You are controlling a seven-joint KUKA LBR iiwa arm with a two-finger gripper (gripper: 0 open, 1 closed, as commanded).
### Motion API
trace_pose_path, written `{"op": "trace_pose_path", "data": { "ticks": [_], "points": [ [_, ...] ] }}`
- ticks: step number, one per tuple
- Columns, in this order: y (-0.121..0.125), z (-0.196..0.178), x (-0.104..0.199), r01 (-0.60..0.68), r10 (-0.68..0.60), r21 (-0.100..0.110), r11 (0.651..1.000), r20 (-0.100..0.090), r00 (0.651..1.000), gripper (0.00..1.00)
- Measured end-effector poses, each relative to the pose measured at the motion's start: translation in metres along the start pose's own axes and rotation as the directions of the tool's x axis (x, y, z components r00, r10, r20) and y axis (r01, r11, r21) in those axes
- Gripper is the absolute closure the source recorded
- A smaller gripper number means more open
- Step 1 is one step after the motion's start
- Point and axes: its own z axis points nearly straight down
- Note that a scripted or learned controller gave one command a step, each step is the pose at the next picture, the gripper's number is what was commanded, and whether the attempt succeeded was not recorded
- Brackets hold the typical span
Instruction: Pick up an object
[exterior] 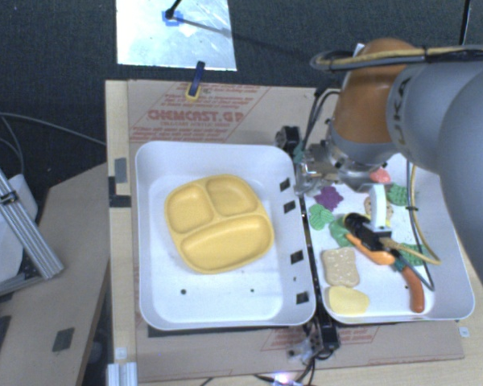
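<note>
My gripper (307,172) hangs low over the far left corner of the right bin (455,296), close to the wall between the two bins. Just right of it and nearer lies a purple bunch of grapes (330,197), with a small green piece (318,215) beside that. Further toward the front are a tan cracker (340,267), a pale yellow slice (348,300), an orange carrot (373,255) and a reddish sausage (416,290). The arm's grey and orange body hides the far part of that bin.
The left bin (153,296) holds a yellow divided plate (219,222) at its middle. A green leafy piece (398,193) and a pink piece (380,175) peek out beside the wrist. Cardboard (193,111) lies under both bins.
</note>
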Motion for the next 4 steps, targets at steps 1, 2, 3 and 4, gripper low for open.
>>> {"op": "trace_pose_path", "data": {
  "ticks": [1, 2, 3, 4],
  "points": [
    [-0.054, -0.145, -0.02, -0.014, 0.014, -0.007, 1.0, 0.007, 1.0, 1.0],
    [-0.076, -0.114, 0.018, -0.011, 0.011, 0.01, 1.0, 0.007, 1.0, 1.0],
    [-0.105, -0.194, 0.0, -0.014, 0.014, 0.0, 1.0, 0.007, 1.0, 1.0],
    [-0.106, -0.105, 0.059, -0.01, 0.01, 0.016, 1.0, 0.007, 1.0, 1.0]
  ]
}}
